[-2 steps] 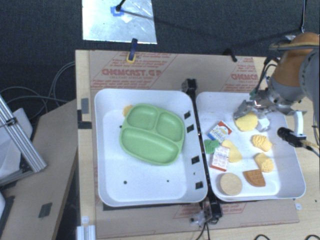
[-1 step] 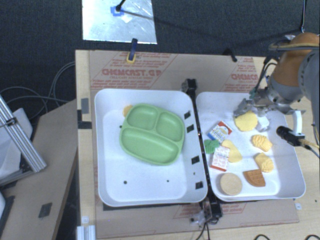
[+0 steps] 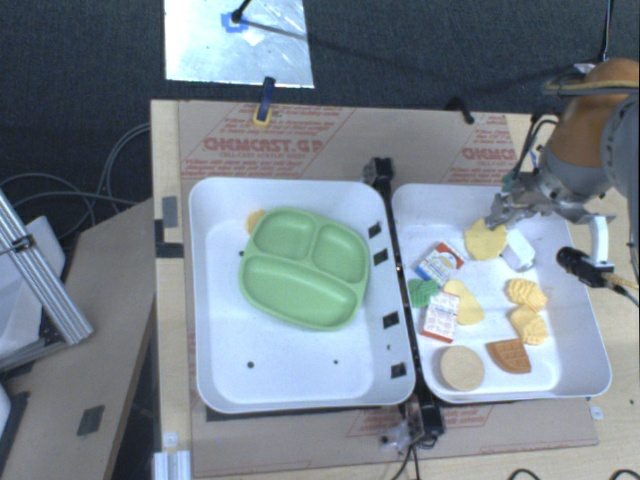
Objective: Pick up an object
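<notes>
Where the grey arm with its orange band (image 3: 590, 133) reaches in from the right, its hand (image 3: 508, 208) sits low over the back of the right shallow white bin (image 3: 580, 368), just above a pale yellow flat toy food piece (image 3: 485, 241). The hand's tips look to be touching or nearly touching that piece's upper edge, but the view is too small and dark there; cannot tell whether the hand is apart or together, and nothing is clearly seen clamped in it.

Other things in the right bin: a small white cylinder-like piece (image 3: 518, 254) just beside the yellow piece on its right; a small red-and-white printed packet (image 3: 438, 264) near the bin's left side; a green leafy toy piece (image 3: 422, 292) below it; a second red-and-white packet (image 3: 441, 318) lying partly on a yellow rounded toy piece (image 3: 464, 304). Two yellow ridged toy pieces (image 3: 526, 292) (image 3: 529, 326) sit toward the right. A round beige cookie-like disc (image 3: 462, 367) and an orange-brown wedge (image 3: 509, 356) lie near the front edge, side by side.

The left shallow white bin (image 3: 230, 368) holds a light green plastic divided tray (image 3: 304, 267), lying flat toward the back; a bit of something yellow-orange (image 3: 255, 220) pokes out at its upper left edge. Both bins rest on a brown cardboard-covered worktop (image 3: 300, 138).
</notes>
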